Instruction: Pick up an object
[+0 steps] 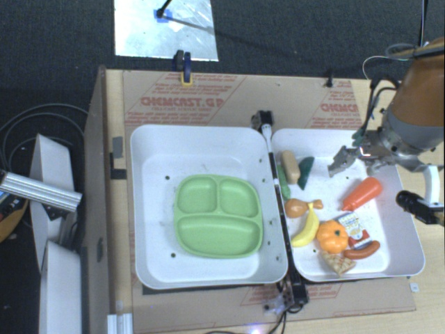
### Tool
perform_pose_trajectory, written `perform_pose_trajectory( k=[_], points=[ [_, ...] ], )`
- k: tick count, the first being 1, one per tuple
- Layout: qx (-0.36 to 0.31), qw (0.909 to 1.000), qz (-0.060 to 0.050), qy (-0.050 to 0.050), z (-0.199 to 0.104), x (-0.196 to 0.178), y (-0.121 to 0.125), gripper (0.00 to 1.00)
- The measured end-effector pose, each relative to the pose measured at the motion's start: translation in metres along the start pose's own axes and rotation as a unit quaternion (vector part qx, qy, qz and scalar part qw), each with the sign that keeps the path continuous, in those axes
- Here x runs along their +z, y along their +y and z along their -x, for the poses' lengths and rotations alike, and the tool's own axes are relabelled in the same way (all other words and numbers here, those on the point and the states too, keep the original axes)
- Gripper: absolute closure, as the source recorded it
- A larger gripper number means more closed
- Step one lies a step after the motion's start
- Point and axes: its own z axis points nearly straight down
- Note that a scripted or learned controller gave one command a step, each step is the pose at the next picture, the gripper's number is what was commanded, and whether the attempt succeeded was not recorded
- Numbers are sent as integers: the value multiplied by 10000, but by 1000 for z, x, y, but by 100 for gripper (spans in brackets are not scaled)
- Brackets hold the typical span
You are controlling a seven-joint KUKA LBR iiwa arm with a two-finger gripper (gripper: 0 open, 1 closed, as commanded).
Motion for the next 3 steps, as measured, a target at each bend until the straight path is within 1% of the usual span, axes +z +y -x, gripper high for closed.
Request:
perform_pose_trajectory(
  k=[1,2,3],
  points=[
    [9,10000,4,-2,61,51,-1,0],
    [13,10000,-10,3,70,131,-11,0],
    [-17,10000,30,-3,44,139,59,0]
  ],
)
